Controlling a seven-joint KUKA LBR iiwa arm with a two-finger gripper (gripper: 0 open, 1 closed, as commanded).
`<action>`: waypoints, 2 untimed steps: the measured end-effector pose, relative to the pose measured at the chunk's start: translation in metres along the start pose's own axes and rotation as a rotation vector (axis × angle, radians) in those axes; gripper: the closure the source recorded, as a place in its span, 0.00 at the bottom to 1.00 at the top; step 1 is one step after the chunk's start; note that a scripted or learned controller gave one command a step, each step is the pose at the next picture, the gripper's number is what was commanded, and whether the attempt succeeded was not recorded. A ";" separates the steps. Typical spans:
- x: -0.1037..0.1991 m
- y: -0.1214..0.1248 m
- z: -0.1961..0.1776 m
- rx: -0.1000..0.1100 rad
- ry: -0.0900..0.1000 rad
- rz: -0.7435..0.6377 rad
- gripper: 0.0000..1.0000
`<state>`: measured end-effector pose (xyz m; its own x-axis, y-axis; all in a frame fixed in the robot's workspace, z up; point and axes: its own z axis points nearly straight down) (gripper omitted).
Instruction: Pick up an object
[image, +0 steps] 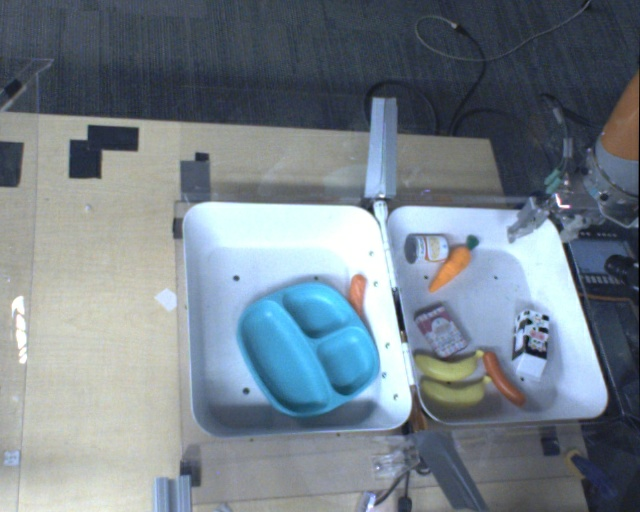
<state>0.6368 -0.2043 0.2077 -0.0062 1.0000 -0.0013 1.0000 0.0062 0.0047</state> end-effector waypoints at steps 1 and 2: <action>0.001 0.002 -0.013 -0.006 -0.003 -0.007 1.00; 0.044 -0.017 -0.122 -0.004 -0.001 0.078 1.00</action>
